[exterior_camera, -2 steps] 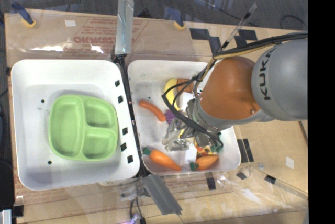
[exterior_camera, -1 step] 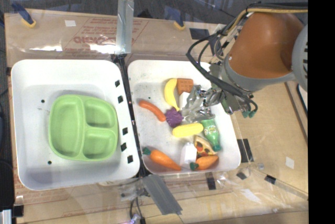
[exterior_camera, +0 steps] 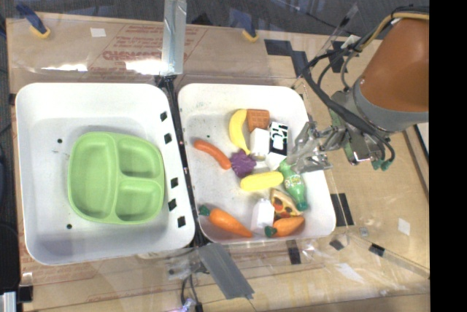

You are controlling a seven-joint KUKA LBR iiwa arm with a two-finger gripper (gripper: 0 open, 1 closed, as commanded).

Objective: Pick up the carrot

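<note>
A: Two bins, going left to right: the left bin (exterior_camera: 29,157) holds a green tray (exterior_camera: 115,176), and the right bin (exterior_camera: 191,95) holds the toy food.

B: Where's the carrot (exterior_camera: 226,222)?

A: Lower middle of the frame, along the near wall of the right bin at its lower left corner. Green top at the left end, orange body running right and slightly down. So its long axis lies roughly along that near wall.

B: Anything else orange nearby?

A: Yes. A thinner orange-red piece (exterior_camera: 212,153), maybe a chili, sits higher up, and another orange piece (exterior_camera: 286,226) lies at lower right beside a pizza slice (exterior_camera: 283,203). Easy to confuse, I'd judge.

B: And the gripper (exterior_camera: 305,151)?

A: Right of centre, over the right edge of that bin, just above a green bottle (exterior_camera: 294,184). Its metal parts blur together against the clutter, so I cannot tell how wide the jaws stand, and I see nothing held between them.

B: Then the move?

A: The carrot lies to the lower left of the jaws, with a banana (exterior_camera: 261,181) and a white block (exterior_camera: 263,214) between. I'd guess the arm must travel left and down the frame, then close across the carrot's short width
</note>
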